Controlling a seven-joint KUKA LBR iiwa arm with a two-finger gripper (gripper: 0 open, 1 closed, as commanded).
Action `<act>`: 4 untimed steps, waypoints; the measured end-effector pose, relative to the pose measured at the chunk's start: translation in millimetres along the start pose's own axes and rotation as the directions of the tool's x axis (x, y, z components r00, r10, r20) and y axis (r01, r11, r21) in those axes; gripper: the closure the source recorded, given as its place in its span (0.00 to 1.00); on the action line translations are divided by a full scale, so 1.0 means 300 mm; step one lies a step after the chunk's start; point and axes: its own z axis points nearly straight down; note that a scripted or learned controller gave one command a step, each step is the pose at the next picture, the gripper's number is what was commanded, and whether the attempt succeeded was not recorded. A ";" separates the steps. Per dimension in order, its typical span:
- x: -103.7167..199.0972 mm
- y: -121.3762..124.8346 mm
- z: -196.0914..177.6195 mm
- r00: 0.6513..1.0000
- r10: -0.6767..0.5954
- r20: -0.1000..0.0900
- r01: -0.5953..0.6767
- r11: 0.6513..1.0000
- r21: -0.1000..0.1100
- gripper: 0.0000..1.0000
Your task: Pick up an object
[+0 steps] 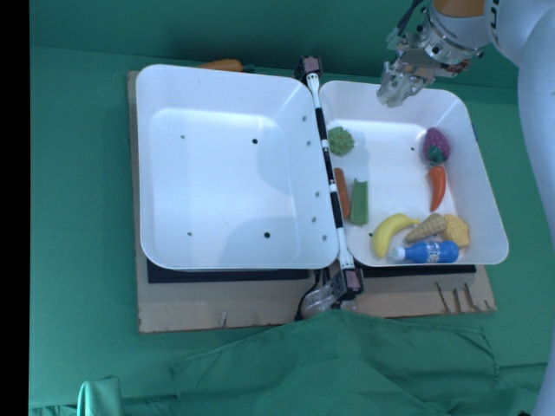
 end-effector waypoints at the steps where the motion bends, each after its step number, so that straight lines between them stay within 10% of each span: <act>1: 0.013 0.071 0.231 1.000 -0.002 0.002 0.002 1.000 0.003 1.00; 3: -0.196 -0.068 0.317 1.000 0.000 0.002 0.000 1.000 -0.011 1.00; 4: -0.256 0.044 0.323 1.000 -0.002 0.000 0.002 1.000 -0.004 1.00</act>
